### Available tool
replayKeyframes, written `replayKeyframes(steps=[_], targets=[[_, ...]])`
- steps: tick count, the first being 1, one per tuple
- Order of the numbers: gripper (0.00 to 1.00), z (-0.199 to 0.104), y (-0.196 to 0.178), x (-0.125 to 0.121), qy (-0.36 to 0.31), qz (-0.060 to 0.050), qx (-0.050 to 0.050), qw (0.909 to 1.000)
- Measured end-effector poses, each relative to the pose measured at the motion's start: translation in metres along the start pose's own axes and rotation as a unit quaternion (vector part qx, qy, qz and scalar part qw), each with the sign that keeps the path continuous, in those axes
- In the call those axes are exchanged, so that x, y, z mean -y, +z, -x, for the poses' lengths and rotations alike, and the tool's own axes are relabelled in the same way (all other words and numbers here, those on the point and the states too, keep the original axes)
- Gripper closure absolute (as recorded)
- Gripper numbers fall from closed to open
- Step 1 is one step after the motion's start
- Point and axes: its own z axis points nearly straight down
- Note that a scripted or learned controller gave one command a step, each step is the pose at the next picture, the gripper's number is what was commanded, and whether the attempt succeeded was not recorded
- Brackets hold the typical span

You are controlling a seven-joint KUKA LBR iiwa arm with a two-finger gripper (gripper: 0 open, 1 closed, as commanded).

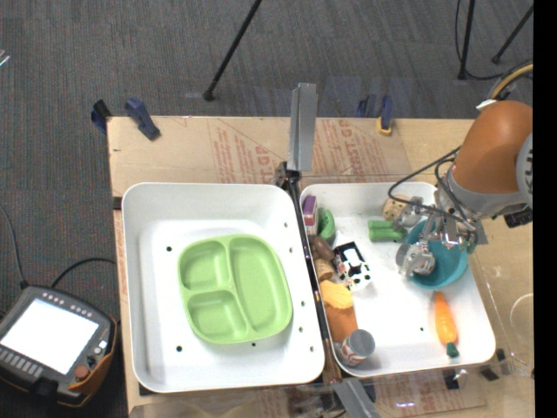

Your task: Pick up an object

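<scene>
The gripper (418, 258) hangs low over the right bin (396, 333), right against a teal bowl (444, 266) on the bin's right side. Its metal parts blur together, so I cannot tell its state or whether anything is caught. If it closes on the bowl's rim, my guess is the rim slips out. An orange carrot toy (445, 320) lies just nearer, and might get nudged.
</scene>
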Motion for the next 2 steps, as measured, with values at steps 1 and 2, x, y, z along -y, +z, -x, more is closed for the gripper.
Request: replayKeyframes(steps=[1,2], targets=[[0.0,-0.046,0.006,0.008,0.045,0.0,-0.002,0.999],[0.0,-0.135,0.007,-0.007,0.059,0.0,-0.005,0.9982]])
